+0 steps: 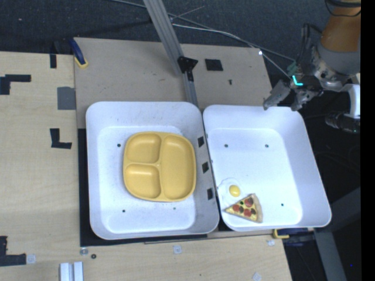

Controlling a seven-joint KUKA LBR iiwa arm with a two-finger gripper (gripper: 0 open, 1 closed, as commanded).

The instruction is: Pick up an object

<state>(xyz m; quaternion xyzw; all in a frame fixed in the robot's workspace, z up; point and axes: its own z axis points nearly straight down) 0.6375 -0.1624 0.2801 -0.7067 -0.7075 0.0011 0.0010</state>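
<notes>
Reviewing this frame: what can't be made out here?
- Gripper: small and dark at the right bin's far corner; the grasp state is unreadable in the camera view.
- Arm: cut off by the top and right edges.
- Pizza slice and fried egg: too small to tell whether they touch.
- Yellow tray: it hides the left bin's floor beneath.

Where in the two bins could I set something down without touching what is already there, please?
The right bin has bare floor from its far wall to the fried egg and pizza slice at its near left corner. The left bin is crowded: the yellow tray leaves narrow margins.
</notes>
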